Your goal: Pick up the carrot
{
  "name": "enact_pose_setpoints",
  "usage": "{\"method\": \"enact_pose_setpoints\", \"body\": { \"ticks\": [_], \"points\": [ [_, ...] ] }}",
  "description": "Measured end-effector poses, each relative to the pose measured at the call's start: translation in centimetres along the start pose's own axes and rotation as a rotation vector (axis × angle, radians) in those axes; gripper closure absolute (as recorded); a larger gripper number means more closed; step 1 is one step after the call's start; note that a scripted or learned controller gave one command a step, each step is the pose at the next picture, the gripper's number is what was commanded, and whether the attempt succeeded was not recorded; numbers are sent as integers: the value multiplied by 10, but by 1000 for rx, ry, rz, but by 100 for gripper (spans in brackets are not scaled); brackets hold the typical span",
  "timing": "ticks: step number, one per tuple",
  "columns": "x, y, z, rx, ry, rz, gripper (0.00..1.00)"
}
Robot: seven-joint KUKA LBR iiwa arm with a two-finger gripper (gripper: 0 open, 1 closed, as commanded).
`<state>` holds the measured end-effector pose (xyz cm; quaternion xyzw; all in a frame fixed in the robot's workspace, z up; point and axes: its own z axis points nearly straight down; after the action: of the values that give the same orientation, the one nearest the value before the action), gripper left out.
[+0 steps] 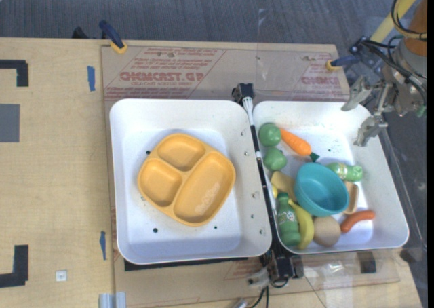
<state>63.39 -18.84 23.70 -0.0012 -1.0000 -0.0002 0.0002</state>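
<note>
The carrot point(296, 142), orange with a small green top, lies at a slant in the upper left part of the right bin point(397, 222), beside two green vegetables point(269, 134). My gripper point(363, 118) hovers over the bin's upper right corner, well to the right of the carrot and apart from it. Its fingers point(367, 131) stand open with nothing between them.
A blue bowl point(321, 189), a banana point(303, 222), a green bottle point(287, 222), a sausage point(357, 219), an egg-like piece point(327, 231) and a corn cob point(346, 172) crowd the right bin below the carrot. The left bin point(129, 164) holds a yellow divided plate point(186, 178).
</note>
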Motion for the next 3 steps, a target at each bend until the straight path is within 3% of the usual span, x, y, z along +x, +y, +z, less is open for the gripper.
{"method": "enact_pose_setpoints", "body": {
  "ticks": [1, 2, 3],
  "points": [
    [-11, 33, 138, 3, -14, 4, 0],
    [-17, 93, 149, -3, -9, 38, 0],
    [-21, 92, 135, 0, -25, 38, 100]
  ]
}}
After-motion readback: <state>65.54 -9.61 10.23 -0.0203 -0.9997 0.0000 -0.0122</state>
